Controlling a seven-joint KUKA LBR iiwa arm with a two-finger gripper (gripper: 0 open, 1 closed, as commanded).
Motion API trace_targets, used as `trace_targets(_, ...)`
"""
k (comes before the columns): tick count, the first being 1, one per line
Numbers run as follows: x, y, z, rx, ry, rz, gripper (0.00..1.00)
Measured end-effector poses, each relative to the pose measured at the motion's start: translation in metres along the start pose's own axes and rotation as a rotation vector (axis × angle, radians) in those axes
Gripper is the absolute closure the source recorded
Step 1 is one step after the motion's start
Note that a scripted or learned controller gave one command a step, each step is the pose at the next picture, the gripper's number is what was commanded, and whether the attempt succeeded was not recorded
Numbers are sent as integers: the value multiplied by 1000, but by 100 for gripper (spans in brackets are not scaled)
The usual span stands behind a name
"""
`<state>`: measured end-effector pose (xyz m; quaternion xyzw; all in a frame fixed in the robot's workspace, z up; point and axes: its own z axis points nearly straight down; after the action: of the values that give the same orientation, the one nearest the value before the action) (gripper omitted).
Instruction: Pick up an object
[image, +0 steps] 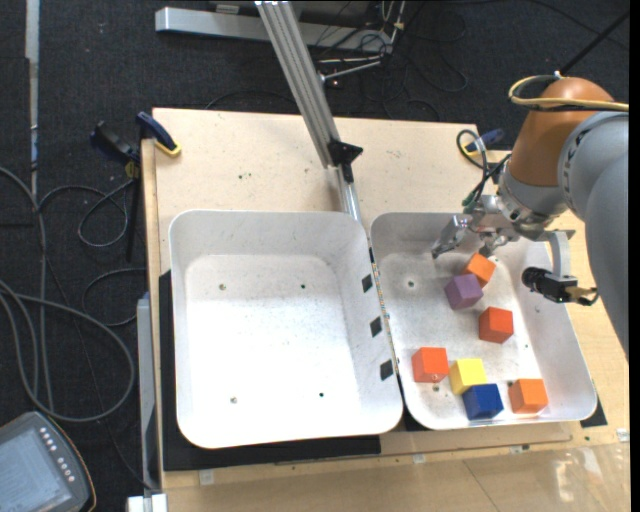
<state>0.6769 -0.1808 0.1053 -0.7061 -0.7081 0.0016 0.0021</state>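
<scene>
— Camera view, right bin (560, 345): small orange block (481, 267) tilted, just below the claw (478, 238), seemingly touching its tips. Held or merely beside? Cannot tell; top edge of the block hidden by the fingers.

— Claw wide or narrow?

— Hard to make out. Metal parts crowded, jaw gap blurred; cannot tell.

— Beyond that block?

— Purple cube (463, 291) just below-left of it, touching or nearly so. Red-orange cube (495, 324) further below the claw. Well below: orange cube (431, 363), yellow cube (466, 375), blue cube (483, 401), another orange cube (528, 395), clustered near the front rim.

— Arm pose?

— Grey arm (600, 170) reaching from the right, cut off by the frame edge; orange band (545, 140) above the wrist, wrist bent down into the bin. Left bin (190, 250) far left of the claw.
</scene>
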Motion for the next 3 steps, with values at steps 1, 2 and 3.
trace_targets(1, -1, 2, -15, -8, -3, 0, 100)
trace_targets(2, 9, 4, -65, -13, -3, -1, 100)
trace_targets(3, 3, 2, -127, -14, -4, 3, 100)
